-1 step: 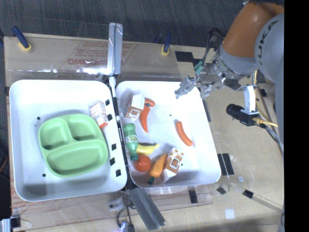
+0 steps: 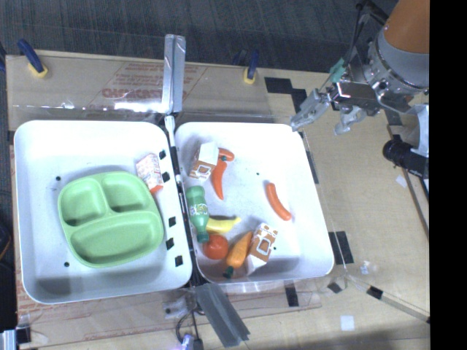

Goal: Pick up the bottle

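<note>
Green plastic bottle with a white label (image 2: 196, 211) lay on its side in the right-hand white bin (image 2: 306, 195), tight against that bin's left wall, cap end toward the near edge. A yellow toy banana (image 2: 220, 224) touched its lower end; a red toy tomato (image 2: 214, 247) and an orange toy carrot (image 2: 238, 250) sat just beside that.

Likely trouble: the wall leaves little room for a finger on the bottle's left side, so a descent could strike the bin edge or pinch only the label side and let the bottle roll out. The banana and tomato crowd the lower end; a grasp placed there might take them instead, or nudge the bottle along the wall. A grasp nearer the upper body looks safer, in my judgement.

Two-finger gripper (image 2: 325, 115) hung outside the bins, off the right bin's far right corner, well apart from the bottle. Fingers spread apart, nothing between them, pointing down-left toward the bin. Orange-banded arm (image 2: 408, 13) reached in from the upper right.
</note>
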